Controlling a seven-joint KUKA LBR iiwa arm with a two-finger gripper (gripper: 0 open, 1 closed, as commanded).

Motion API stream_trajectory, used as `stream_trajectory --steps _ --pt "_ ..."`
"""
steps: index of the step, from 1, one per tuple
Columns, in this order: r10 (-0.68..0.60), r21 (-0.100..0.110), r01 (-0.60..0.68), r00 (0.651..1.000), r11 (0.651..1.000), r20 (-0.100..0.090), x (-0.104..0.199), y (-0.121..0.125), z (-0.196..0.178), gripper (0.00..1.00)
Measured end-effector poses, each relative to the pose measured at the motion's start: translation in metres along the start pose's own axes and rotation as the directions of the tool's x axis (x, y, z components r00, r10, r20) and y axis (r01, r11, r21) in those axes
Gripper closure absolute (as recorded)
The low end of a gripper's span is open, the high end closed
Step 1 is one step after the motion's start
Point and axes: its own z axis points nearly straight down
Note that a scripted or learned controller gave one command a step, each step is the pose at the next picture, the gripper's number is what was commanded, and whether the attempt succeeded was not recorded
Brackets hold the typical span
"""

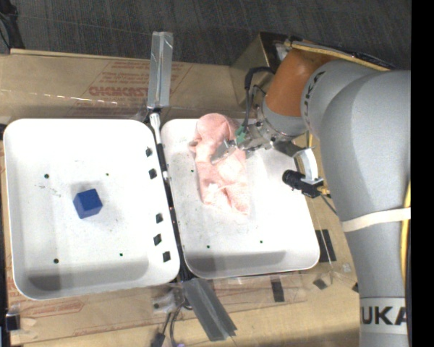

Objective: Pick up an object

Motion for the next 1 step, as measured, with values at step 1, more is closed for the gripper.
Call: stream_trajectory --steps 1 --pt "-0.28 0.004 0.28 0.96 0.96 -0.002 0.0625 0.0133 0.0027 0.0"
